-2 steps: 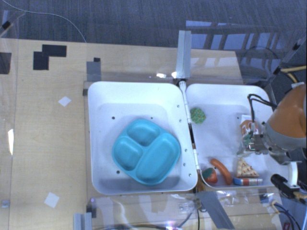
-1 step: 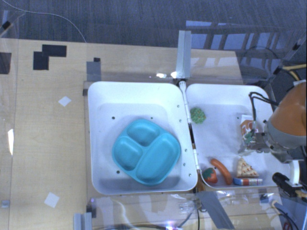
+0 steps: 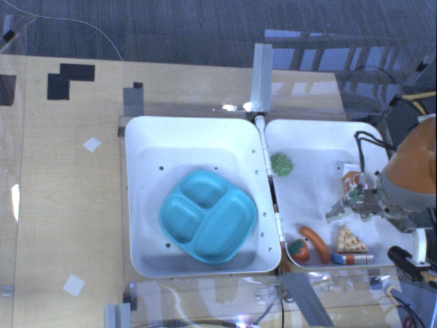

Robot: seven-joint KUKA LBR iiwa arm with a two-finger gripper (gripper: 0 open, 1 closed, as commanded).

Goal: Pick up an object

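My gripper hangs over the middle of the right bin, on the grey arm with the orange band that reaches in from the right. Just behind it lies a small orange-and-white carton. In front of it rests a pizza-slice toy. An orange sausage and a red-and-green fruit lie to its front left. A blue-and-white tube lies along the bin's front wall. A green broccoli-like piece sits near the divider.
The left bin holds a blue divided plate. A metal post stands behind the join of the two bins. Black cables loop by the arm at the right bin's far corner.
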